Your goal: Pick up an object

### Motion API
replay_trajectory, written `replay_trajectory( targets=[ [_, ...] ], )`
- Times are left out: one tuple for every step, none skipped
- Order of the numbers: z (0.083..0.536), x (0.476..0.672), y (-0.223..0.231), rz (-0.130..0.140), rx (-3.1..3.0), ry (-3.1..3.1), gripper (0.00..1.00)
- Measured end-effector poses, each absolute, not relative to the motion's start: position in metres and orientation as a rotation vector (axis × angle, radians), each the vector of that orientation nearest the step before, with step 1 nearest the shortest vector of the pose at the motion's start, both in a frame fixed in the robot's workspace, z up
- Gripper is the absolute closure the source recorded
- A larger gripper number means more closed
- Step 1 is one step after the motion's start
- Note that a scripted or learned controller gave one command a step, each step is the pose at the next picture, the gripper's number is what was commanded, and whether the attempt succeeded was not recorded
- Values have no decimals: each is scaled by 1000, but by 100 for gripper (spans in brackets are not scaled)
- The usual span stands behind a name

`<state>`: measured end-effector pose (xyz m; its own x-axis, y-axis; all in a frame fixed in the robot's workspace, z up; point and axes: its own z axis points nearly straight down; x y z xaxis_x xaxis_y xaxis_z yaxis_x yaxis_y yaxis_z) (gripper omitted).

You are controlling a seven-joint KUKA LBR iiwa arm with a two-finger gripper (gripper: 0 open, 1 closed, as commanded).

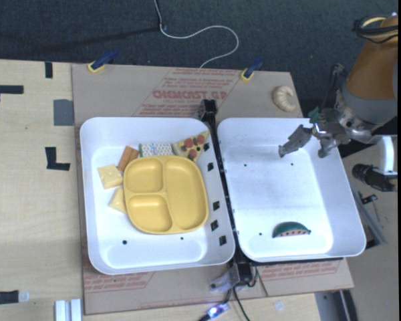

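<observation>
you see the arm (373,79) cut off at the right edge, so its upper part is lost to you. the gripper (306,144) hangs over the far right part of the right bin (334,199); its two fingers are spread apart with nothing between them. the melon slice (291,231) lies on that bin's floor near its front wall, well apart from the gripper. left of the right bin, touching it along the shared rim, sits the left bin (93,199). a yellow plate (166,194) with compartments lies in it and hides parts of the small items tucked around it: tan pieces (111,176) at its left, patterned bits (187,146) behind it; you can't tell what these are. a pale lump (285,97) rests on the cardboard (180,92) behind the right bin, and a white cable (207,35) loops beyond that.
</observation>
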<state>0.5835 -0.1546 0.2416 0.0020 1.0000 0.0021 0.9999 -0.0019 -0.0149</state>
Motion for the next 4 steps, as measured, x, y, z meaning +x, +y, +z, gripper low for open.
replay_trajectory(
  targets=[
    [250, 586, -154, 2, -2219, -2222, 0],
    [207, 587, -152, 5, -2218, -2222, 0],
    [152, 583, -161, 8, -2217, -2219, 0],
    [103, 590, -161, 7, -2216, -2221, 0]
  ],
)
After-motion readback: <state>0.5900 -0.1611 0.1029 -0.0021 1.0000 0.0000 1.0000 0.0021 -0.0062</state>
